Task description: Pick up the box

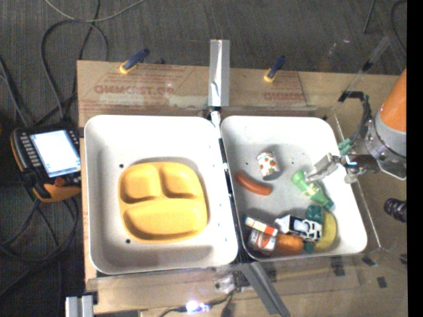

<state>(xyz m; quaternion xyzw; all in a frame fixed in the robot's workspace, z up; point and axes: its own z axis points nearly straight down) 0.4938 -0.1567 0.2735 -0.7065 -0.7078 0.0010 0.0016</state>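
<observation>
left white bin: smooth, rounded corners, holds yellow three-compartment tray | right white bin: far half open | gripper over right rim, jaws' state cannot tell | box: near edge, beside carrot

yellow tray in left bin, hotdog, banana, pendant

Bare white floor across the upper part of the right bin, sausage and spotted cup mid-frame, bottom corner crowded with box, banana, possibly a carrot, all touching.
</observation>
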